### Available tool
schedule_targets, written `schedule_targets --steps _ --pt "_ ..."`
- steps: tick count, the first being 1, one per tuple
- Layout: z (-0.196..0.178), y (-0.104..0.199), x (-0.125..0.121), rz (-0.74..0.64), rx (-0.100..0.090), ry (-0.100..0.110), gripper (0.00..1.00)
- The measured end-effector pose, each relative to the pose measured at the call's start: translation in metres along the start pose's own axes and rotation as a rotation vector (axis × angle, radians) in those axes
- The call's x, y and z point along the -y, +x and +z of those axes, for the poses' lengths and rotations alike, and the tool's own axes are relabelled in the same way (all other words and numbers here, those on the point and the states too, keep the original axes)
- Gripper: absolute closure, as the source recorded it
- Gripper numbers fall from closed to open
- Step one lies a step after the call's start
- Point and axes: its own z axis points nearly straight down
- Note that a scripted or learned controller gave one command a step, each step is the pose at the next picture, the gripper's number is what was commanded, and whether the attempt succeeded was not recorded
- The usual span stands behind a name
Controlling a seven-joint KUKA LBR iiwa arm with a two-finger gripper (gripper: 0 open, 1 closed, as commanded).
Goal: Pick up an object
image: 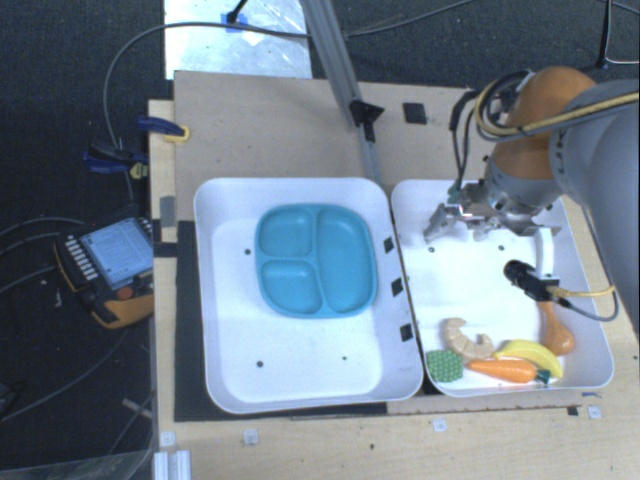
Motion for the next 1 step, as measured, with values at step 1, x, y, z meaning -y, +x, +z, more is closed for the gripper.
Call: schedule_targets --steps 1 --pt "-0.0138 0.0001 -0.0018 -0.001 0.0 -0.007 1.0"
